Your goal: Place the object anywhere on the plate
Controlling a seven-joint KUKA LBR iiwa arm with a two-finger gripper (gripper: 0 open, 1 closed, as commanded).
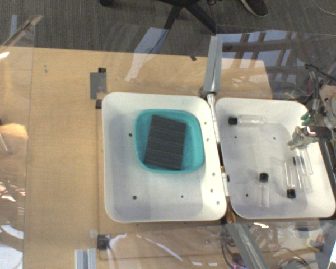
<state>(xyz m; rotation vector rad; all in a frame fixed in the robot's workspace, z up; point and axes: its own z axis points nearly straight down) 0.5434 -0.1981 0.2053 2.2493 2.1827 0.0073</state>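
A teal plate with rounded corners lies in the upper middle of the left bin. A dark grey ridged rectangular block rests flat on the plate, slightly tilted and well inside its rim. My gripper hangs over the right edge of the right bin, far from the plate and block. Nothing shows in its grasp.
Clear tubes with black caps lie in the right bin: one at the top left, one near the lower middle, and two by the right wall, just below the gripper. A metal divider post stands behind the bins.
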